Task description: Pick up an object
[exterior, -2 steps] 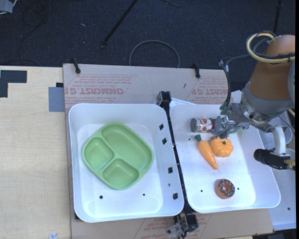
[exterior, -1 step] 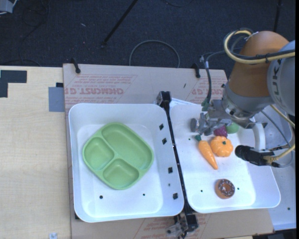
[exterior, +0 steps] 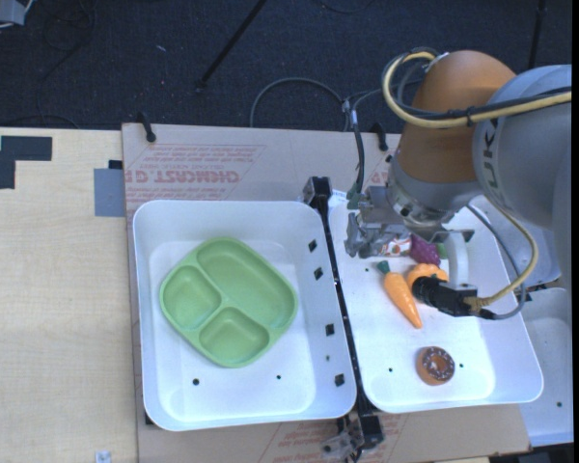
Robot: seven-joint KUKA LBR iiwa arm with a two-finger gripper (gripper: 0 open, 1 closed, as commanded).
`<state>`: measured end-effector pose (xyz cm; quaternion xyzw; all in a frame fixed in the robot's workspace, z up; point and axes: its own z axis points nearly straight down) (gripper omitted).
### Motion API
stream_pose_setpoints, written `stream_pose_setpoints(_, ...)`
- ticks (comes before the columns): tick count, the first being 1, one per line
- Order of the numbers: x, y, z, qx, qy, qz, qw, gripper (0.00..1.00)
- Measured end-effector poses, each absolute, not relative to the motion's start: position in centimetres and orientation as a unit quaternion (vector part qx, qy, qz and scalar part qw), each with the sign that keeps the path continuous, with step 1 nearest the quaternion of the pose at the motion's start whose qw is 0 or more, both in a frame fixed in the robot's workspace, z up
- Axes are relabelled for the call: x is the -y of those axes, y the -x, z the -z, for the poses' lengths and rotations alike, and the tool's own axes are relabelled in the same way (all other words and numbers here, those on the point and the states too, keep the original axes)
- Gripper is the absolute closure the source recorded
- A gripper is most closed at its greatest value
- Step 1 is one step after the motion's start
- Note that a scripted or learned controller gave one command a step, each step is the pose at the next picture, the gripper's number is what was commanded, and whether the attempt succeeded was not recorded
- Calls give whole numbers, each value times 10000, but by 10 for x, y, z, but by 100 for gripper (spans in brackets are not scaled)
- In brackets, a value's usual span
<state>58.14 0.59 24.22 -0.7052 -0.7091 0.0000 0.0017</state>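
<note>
My gripper (exterior: 364,243) hangs low over the far left part of the right bin (exterior: 482,379), close to the divider between the bins. An orange toy carrot (exterior: 402,298) lies just to its right and nearer the front. A purple toy (exterior: 426,251) sits beside the wrist, partly hidden by the arm. Next to it, a small orange piece (exterior: 427,272) peeks out. A brown donut with sprinkles (exterior: 435,365) rests near the bin's front. I see nothing held by the gripper.
The left bin (exterior: 164,230) holds a green divided plate (exterior: 228,300), lying flat. The grey and orange arm covers the far right part of the right bin. Cardboard lies under both bins, and a wooden bench top extends to the left.
</note>
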Motion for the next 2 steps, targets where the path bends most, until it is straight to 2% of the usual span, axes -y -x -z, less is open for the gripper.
stream_pose_setpoints(1,-60,-589,-247,7088,7054,-2,15,100)
stream_pose_setpoints(2,-111,-595,-229,7087,7055,-12,17,100)
